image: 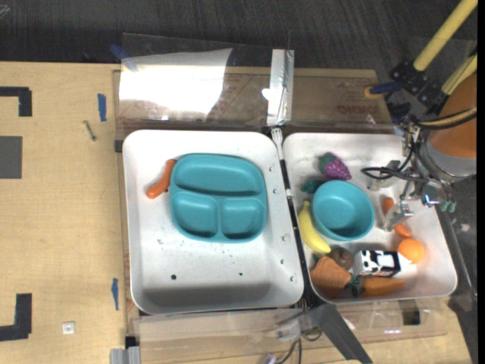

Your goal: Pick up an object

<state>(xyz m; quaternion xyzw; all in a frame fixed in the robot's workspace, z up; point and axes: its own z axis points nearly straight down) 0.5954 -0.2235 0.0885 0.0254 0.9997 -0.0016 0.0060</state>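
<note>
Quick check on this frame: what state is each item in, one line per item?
Tray: upright in left bin, compartments bare.
Hot dog: lying beside tray's left edge.
Bowl: upright in right bin, nothing inside.
Banana: lying against bowl's left side.
Grapes: resting behind bowl.
Pincer: low in right bin, right of bowl.

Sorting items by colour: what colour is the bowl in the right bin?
Teal blue; the bowl shows plainly in the camera view, matching the divided tray in the left bin.

A teal divided tray (218, 196) sits mid left bin (144, 279). The right bin (443, 279) lies at its three o'clock. Blue tape (101, 106) marks the bench (53, 203) at ten o'clock.
</note>
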